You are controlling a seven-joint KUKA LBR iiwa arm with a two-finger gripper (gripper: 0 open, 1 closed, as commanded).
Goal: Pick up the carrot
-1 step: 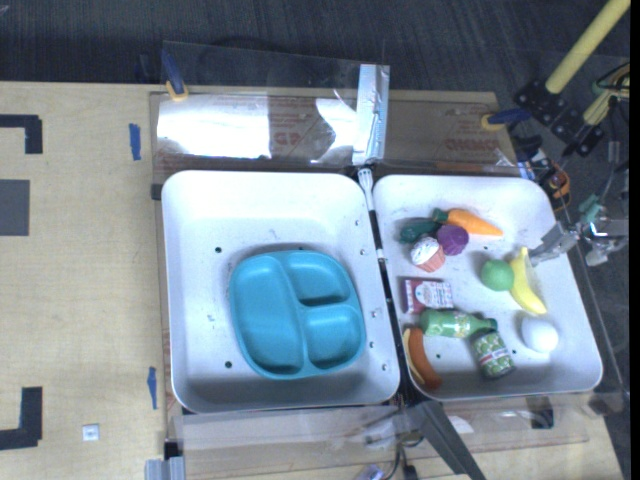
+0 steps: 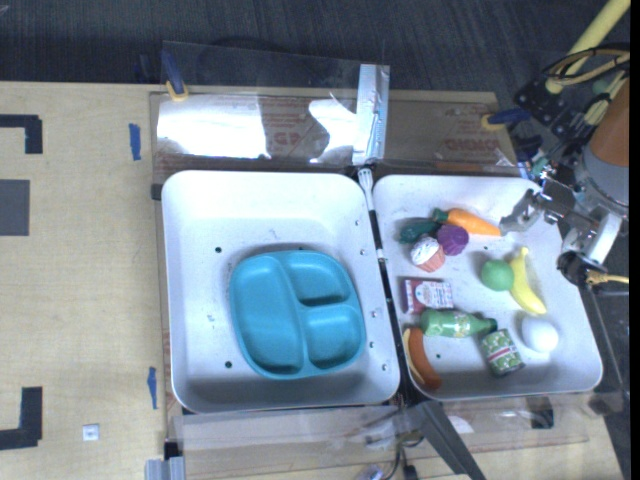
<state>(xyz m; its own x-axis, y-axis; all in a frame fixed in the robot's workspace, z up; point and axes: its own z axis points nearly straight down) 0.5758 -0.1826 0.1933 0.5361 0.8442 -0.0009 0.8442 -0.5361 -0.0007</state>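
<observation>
The carrot (image 2: 473,222) is orange and lies near the back of the right bin (image 2: 580,373), its thick end pointing left toward a green leafy piece (image 2: 418,231). My gripper (image 2: 522,213) hangs just to the right of the carrot's tip, close to the bin's right rear wall. The grey arm comes in from the right edge behind it. Nothing shows in the gripper.
Around the carrot sit a purple piece (image 2: 453,239), a red-and-white piece (image 2: 428,255), a green fruit (image 2: 495,275), a banana (image 2: 527,284), a white egg (image 2: 540,336), a green bottle (image 2: 455,323), a can (image 2: 500,352) and a red carton (image 2: 428,294). The left bin (image 2: 200,218) holds a blue divided plate (image 2: 298,312).
</observation>
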